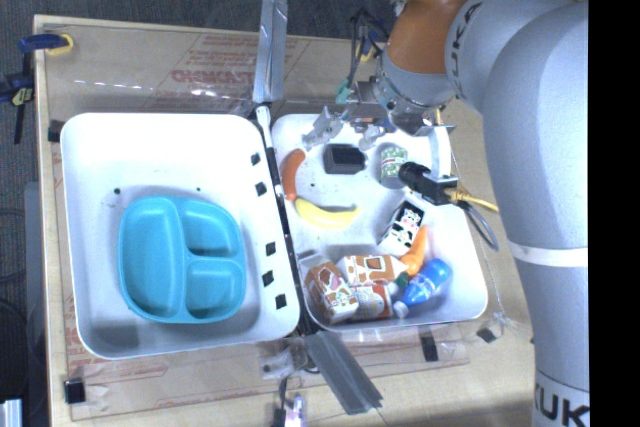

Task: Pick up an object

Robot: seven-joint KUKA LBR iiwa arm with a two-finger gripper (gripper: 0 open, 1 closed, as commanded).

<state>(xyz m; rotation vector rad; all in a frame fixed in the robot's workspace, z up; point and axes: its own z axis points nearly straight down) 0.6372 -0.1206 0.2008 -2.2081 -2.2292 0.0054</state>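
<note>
- Dark carpet surrounded a wooden bench bearing two white bins: a left bin and a right bin.
- The gripper hung at the right bin's far edge; whether its fingers were open or closed could not be told.
- Just below the gripper lay a black block; beside that, a round can.
- A clean pick would likely call for a straight descent, centred on the block, clear of the bin wall.
- Further below: one banana, one sausage, one carrot, one blue bottle, one cow-print carton, two printed packs.
- The left bin held one blue tray.
</note>
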